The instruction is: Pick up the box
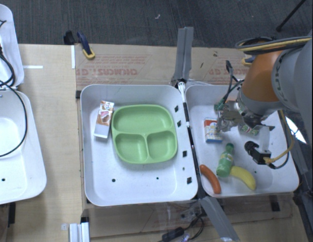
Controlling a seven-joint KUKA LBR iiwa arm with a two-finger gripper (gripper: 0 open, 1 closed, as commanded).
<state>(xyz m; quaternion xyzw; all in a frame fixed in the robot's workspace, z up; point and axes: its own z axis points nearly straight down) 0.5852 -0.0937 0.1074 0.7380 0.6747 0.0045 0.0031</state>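
A small white box (pixel 212 131) with blue and red print lies in the right bin (pixel 282 183), near its left wall. My gripper (pixel 224 121) hangs low just to the right of this box, at its upper right corner, under the grey arm with the orange band (pixel 261 79). Whether it touches the box is unclear. A second box (pixel 103 119), a white carton with a brown picture, lies in the left bin (pixel 96 185) beside the green plate.
A green three-part plate (pixel 145 133) fills the middle of the left bin. In the right bin lie a green bottle (pixel 225 161), a banana (pixel 244 177) and a red sausage (pixel 210 179). A black cable (pixel 257 153) loops below the wrist.
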